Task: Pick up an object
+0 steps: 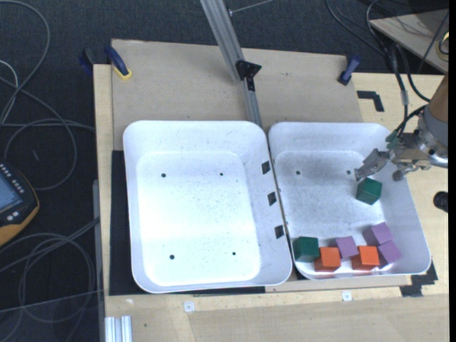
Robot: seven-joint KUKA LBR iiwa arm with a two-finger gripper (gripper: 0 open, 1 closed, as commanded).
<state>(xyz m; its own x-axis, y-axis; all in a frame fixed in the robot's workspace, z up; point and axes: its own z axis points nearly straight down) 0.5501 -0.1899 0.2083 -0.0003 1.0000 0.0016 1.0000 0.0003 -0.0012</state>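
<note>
White plastic, two shallow bins side by side on a pale wooden bench (178, 70); dark floor with loose cables all round. Left bin (142, 141) speckled with fine dark flecks, four small dark dots on its floor; a grey metal pole (224, 34) slants down from 12 o'clock and ends at the seam between the bins; blue clamps at the bench's far corners, one at 10 o'clock (117, 61), one toward 1 o'clock (349, 70).

Right bin (313, 141) holds all the blocks. Along its near edge, around 5 o'clock of the bin, a cluster: dark green cube (307, 247) at the left end; orange cube (328, 258) just beside it; purple cube (346, 246) behind that; second orange cube (368, 256) next along; two more purple cubes (382, 241) at the right end, touching or nearly so.

Apart from the cluster, at about 3 o'clock of the bin, a lone green cube (369, 191); it sits tilted, directly under the gripper (385, 167). Gripper comes in from the right on the grey arm (434, 130); fingers spread, one grey finger (370, 165) angled down-left toward the cube's top; whether the finger touches the cube, cannot tell; cube not seen clamped between the fingers.
</note>
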